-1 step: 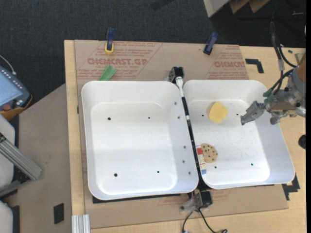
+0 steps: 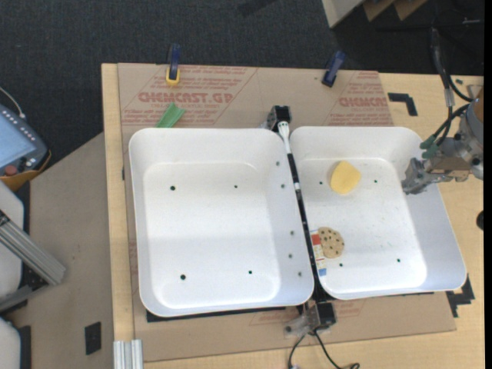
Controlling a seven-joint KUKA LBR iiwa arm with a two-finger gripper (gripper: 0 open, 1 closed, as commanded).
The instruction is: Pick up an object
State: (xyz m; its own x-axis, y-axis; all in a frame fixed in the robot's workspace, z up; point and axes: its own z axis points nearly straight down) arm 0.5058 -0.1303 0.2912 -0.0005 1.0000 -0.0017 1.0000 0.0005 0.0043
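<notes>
Fingers [image 2: 417, 177] at right bin [image 2: 430, 279] rim

Red lettering is printed on the brown cardboard sheet [image 2: 254, 83] under the two bins. At about 11 o'clock from the middle of the view, the word "CHEMCAST" followed by "GP" can be read. The same red print is repeated at about 1 o'clock, where it is partly covered and too faint to be read. Smaller lines above both prints are illegible.
</notes>
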